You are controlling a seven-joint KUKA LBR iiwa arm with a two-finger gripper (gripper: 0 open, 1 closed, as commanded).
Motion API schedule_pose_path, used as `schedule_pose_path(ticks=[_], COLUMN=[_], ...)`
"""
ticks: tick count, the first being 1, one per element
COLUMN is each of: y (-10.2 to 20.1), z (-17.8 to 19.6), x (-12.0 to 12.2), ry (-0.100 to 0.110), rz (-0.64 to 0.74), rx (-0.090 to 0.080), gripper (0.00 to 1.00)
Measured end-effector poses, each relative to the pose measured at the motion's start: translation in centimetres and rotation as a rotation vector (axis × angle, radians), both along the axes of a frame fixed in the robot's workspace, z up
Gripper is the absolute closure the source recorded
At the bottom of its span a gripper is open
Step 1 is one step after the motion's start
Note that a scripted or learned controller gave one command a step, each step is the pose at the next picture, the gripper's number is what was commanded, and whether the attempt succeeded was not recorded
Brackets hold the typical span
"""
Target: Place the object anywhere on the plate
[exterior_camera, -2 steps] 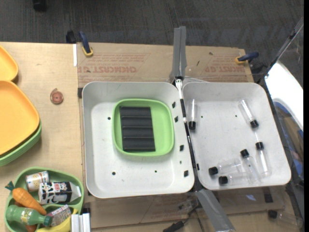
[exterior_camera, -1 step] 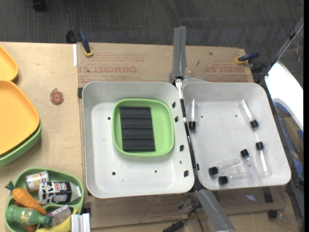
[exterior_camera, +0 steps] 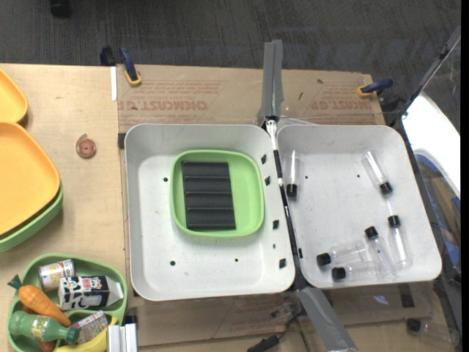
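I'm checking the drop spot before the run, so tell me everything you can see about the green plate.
The green plate is a rounded square of light green, plastic-looking, with a raised rim. It lies flat in the left bin, slightly above the bin's middle and apart from its walls. A dark, ribbed rectangular insert lies on its floor, made of four horizontal black bars. Nothing else rests on the plate. The clear vials all lie in the right bin.

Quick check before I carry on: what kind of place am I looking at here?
Most likely a robotics lab test bench. Two white bins sit on cardboard clamped to a wooden table, one holding a green plate, the other clear capped vials. Toy food sits nearby.
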State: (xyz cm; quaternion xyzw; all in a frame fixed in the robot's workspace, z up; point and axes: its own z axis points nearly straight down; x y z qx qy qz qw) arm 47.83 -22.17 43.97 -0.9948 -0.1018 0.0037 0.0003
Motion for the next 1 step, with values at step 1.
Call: schedule_pose_path(ticks=[1], y=[0.00], z=[-0.01], x=[0.00], ry=[0.000], rz=[0.000], rx=[0.000], gripper=[0.00])
